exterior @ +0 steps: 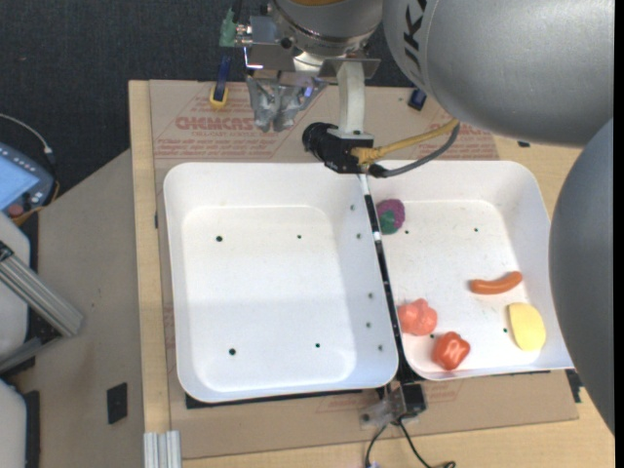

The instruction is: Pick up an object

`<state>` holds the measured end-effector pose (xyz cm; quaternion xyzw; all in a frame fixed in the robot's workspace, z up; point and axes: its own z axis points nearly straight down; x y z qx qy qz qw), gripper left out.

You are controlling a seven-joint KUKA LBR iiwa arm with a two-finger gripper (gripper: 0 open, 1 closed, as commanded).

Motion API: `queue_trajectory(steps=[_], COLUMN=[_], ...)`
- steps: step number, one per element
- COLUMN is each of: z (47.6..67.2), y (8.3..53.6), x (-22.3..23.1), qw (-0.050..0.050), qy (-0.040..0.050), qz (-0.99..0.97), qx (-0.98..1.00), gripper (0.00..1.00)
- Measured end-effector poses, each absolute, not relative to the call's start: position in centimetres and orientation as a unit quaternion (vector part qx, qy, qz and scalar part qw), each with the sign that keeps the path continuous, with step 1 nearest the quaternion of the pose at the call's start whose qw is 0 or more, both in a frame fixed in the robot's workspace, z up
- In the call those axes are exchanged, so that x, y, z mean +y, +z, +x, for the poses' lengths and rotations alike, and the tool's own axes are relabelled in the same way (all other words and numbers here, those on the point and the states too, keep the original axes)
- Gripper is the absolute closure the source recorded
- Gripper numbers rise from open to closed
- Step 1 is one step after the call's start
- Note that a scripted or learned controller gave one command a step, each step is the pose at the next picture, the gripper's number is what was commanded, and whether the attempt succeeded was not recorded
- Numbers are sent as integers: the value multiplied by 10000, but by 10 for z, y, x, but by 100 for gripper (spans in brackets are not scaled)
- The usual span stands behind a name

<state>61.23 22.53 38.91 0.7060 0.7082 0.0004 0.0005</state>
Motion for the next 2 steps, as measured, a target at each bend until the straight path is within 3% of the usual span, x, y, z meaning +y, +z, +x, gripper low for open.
queue_trajectory(steps=[1,2], z=[604,604], y=[450,458], x=[224,225], qw=[14,19], qy=[31,26], qz=[7067,7061], qx=[7075,7081], gripper=[100,100])
